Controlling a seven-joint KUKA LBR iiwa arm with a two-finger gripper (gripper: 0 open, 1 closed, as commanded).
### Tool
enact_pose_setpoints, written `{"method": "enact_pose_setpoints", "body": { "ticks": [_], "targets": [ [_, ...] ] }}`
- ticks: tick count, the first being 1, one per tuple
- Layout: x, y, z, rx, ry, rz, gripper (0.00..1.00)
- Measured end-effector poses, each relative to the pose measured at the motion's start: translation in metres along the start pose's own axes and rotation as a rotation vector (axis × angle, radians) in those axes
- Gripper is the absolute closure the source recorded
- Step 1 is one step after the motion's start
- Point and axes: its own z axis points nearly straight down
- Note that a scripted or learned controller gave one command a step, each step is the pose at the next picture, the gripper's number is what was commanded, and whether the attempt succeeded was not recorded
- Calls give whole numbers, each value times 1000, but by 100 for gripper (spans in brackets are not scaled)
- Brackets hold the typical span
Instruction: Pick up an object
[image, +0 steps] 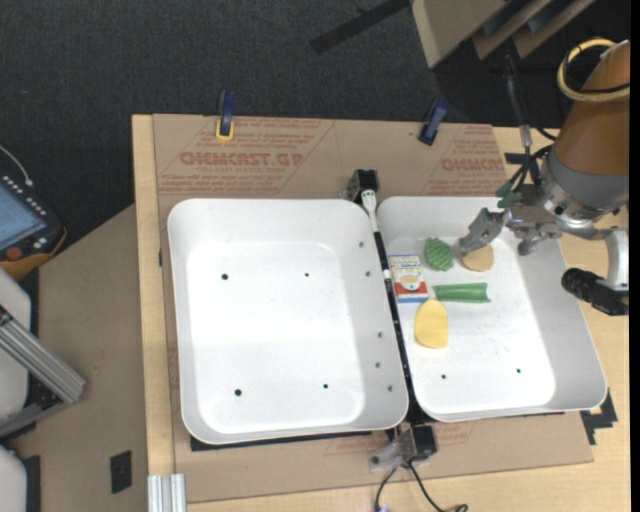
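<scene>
Five small items (434, 325) clustered, right bin (560, 385).

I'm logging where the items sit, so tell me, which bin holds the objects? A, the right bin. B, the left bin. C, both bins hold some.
A: the yellow piece, green stick, small box, green leafy piece and tan piece all lie in the right bin, none in the left bin.

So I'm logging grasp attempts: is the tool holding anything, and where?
Cannot tell: the tool sits over the tan piece, but no grip is visible.
</scene>
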Motion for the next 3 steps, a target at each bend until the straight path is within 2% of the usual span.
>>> {"method": "enact_pose_setpoints", "body": {
  "ticks": [1, 2, 3],
  "targets": [
    [0, 1, -11, -3, -1, -1, 100],
    [101, 10, -73, -9, 3, -11, 100],
    [106, -53, -115, -3, 1, -1, 100]
  ]
}}
